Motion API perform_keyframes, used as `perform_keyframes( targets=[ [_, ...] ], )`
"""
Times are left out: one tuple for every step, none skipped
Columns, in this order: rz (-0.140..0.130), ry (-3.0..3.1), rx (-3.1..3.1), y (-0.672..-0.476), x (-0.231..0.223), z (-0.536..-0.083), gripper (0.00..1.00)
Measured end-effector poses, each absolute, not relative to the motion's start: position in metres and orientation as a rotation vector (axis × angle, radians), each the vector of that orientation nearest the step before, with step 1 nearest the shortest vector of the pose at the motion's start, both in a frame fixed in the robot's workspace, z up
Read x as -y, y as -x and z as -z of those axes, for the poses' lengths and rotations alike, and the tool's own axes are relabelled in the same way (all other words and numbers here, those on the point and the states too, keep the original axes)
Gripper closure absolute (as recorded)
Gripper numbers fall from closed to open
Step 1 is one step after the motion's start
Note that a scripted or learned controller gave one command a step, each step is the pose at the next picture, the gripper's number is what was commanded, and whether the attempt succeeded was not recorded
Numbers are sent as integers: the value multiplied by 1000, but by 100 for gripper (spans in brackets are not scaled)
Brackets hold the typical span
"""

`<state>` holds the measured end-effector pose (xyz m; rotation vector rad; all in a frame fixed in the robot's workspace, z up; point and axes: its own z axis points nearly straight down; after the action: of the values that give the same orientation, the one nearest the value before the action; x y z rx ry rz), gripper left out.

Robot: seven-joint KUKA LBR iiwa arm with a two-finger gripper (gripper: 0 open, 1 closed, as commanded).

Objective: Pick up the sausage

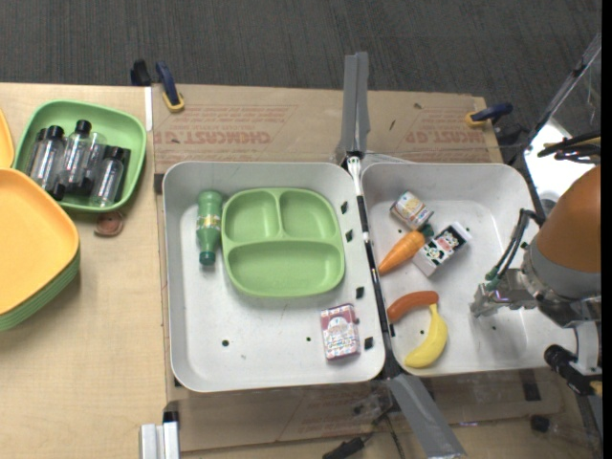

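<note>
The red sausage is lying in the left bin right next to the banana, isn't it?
Not quite. The sausage does lie right next to the banana, but both are in the right bin, not the left one. The camera view shows it.

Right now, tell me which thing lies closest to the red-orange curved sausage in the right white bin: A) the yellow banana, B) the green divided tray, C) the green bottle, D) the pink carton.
A: the red-orange curved sausage lies in the right white bin just above the yellow banana, nearly touching it.
</note>
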<state>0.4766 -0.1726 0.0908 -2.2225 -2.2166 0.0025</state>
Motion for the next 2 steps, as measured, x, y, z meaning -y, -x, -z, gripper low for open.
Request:
perform_keyframes(
  targets=[
    [-5,2379,2046,-476,110,-90,100],
    [-4,2363,2067,-499,159,-91,100]
  ],
)
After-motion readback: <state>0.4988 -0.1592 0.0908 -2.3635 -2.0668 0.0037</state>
